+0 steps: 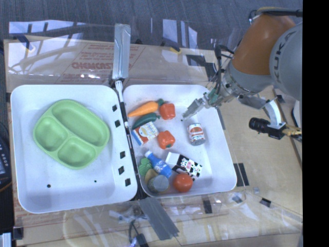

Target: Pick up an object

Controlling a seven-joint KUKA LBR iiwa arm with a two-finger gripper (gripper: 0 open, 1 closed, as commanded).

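My gripper [189,113] hangs over the upper right part of the right bin [218,158], its fingers a little apart with nothing between them. Just below it stands a small red-and-white can [196,134]. To its left lie an orange carrot [144,108], a red pepper [167,111], a green vegetable [145,120] and a small carton [145,133]. Another red piece [165,139] sits mid-bin. At the bin's front lie a blue bottle [158,164], a black-and-white cow-patterned box [183,163], a red tomato [182,182] and a grey round lid [159,184].
The left bin [31,189] holds a green divided plate [71,133]. A grey divider strip [121,53] runs up between the bins. The arm's orange band [259,45] and wrist stand over the right bin's far right corner.
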